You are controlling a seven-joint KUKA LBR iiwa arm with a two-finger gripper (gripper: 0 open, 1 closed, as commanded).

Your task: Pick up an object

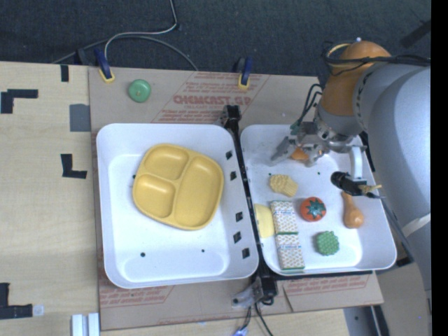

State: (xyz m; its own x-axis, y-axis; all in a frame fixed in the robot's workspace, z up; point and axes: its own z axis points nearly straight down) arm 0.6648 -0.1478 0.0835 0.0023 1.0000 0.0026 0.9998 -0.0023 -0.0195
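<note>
Bulky grey arm (399, 117), orange band (346, 82) above the wrist.

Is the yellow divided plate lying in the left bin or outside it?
In: the yellow divided plate lies flat within the left white bin's walls.

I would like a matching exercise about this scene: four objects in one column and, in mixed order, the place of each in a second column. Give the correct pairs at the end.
Objects:
1. yellow divided plate
2. green ball
3. red tomato
4. gripper

Places:
A. on the cardboard, outside both bins
B. in the left bin
C. over the upper part of the right bin
D. in the right bin, above a green round piece

Pairs: 1-B, 2-A, 3-D, 4-C
</note>
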